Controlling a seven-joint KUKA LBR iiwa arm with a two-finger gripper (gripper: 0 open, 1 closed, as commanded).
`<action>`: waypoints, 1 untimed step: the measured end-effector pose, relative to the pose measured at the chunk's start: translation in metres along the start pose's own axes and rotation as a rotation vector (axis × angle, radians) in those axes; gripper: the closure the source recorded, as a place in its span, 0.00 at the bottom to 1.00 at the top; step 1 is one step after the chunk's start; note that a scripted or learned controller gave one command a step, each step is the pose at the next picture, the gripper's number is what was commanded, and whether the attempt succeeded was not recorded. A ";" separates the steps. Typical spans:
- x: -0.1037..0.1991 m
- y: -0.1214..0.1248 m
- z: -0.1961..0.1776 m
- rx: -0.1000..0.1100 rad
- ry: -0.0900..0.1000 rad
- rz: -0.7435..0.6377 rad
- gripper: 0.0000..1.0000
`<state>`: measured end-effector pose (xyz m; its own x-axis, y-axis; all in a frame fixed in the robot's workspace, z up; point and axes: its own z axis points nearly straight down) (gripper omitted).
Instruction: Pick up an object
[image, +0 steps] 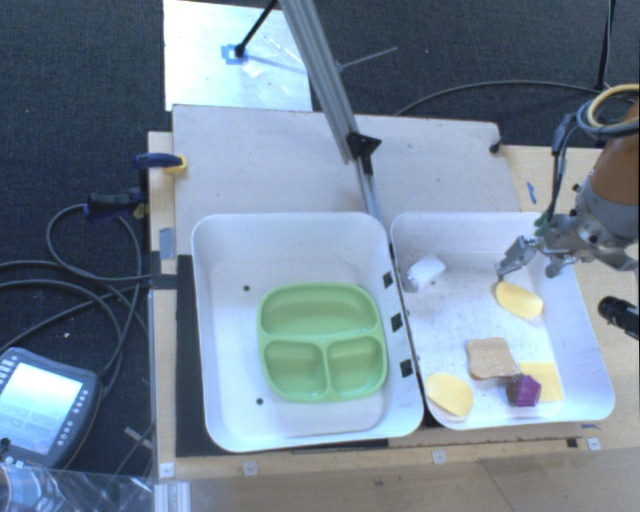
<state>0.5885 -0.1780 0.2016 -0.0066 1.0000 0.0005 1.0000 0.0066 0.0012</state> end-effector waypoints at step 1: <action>0.000 0.000 0.000 0.000 0.000 0.000 0.00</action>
